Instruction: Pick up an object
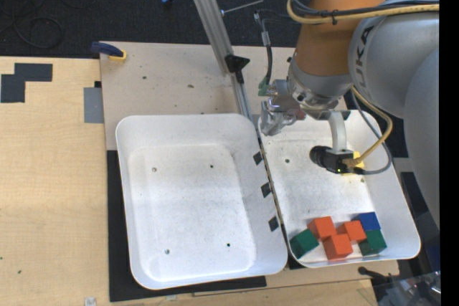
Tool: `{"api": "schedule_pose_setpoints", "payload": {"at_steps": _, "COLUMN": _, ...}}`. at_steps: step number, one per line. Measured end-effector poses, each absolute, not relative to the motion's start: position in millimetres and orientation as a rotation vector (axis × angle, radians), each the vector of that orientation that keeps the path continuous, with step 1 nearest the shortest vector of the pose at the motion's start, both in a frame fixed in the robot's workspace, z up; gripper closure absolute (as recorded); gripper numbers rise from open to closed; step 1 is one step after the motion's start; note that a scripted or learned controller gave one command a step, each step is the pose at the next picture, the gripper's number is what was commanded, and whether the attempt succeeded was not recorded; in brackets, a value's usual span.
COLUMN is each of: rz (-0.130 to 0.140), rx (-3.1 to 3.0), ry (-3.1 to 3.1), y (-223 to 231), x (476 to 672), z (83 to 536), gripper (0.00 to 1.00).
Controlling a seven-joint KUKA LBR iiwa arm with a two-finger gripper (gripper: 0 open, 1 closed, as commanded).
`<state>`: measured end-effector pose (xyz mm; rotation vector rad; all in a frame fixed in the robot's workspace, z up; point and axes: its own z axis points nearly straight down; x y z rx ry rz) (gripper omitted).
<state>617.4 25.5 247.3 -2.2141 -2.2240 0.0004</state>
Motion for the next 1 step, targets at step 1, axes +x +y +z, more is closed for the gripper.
{"api": "schedule_pose_setpoints", "payload": {"at_steps": 1, "rz": 0.000, "rx": -2.216, "ry": -2.224, "y": 75.7, "x": 617.4, "z": 247.5, "gripper": 1.00}}
